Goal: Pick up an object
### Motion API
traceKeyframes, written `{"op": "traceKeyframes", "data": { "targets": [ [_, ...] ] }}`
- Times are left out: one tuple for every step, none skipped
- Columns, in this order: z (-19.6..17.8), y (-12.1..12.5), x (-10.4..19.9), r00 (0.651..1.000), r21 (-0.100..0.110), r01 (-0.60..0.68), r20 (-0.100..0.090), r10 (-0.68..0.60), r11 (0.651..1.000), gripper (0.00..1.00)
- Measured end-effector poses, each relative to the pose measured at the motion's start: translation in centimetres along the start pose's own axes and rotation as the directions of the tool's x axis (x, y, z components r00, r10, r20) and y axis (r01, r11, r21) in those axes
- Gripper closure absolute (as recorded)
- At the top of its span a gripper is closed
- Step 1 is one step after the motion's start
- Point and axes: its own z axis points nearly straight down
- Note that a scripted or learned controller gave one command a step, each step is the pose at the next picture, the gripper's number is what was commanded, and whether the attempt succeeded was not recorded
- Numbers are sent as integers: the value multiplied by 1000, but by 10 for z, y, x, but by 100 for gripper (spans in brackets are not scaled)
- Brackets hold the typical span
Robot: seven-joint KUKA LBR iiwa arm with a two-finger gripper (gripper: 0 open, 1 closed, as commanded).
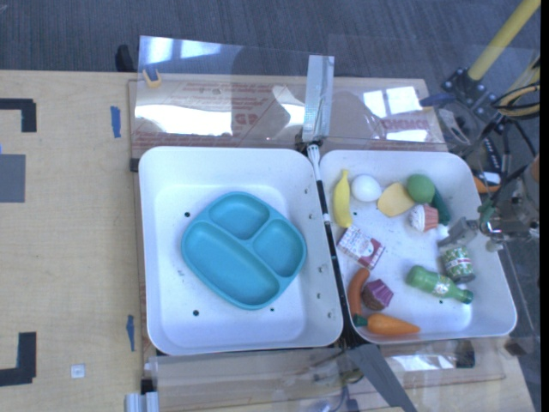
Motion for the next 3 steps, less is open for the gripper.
{"op": "traceKeyframes", "data": {
  "targets": [
    [-18,22,1,991,-4,-135,2,135,991,0],
    [18,98,-23,1000,-2,28,2,-28,1000,0],
    [105,118,-17,999,-9,-41,-8,41,999,0]
  ]
}}
